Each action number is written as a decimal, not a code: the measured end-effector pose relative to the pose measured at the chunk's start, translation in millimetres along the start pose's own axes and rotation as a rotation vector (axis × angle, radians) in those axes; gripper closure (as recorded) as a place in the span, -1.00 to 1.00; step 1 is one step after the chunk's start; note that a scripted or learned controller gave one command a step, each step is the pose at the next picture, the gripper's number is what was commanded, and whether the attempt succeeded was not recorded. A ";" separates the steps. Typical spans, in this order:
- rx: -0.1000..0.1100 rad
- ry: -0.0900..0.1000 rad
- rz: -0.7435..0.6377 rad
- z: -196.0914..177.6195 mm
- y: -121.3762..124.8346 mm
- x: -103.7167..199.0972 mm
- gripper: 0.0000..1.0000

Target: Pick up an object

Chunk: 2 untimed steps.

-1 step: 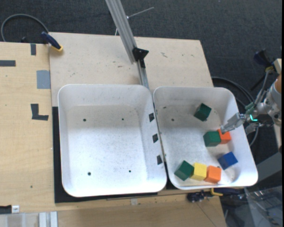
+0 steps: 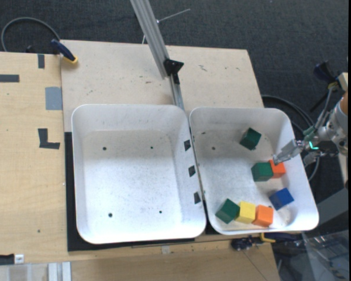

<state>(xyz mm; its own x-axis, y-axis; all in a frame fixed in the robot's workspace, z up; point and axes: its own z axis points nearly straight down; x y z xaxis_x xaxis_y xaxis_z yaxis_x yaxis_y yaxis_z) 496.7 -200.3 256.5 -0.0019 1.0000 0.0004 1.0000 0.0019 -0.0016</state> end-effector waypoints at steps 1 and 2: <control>0.006 0.001 0.002 63.6 -0.6 -3.6 -1.00; 0.004 0.000 0.001 107.3 -0.2 -2.3 -1.00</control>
<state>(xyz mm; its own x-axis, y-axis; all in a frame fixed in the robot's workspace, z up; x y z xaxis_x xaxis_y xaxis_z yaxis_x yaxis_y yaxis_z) 496.3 -202.6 149.2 -0.0008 1.0000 0.0007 1.0000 0.0008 -0.0060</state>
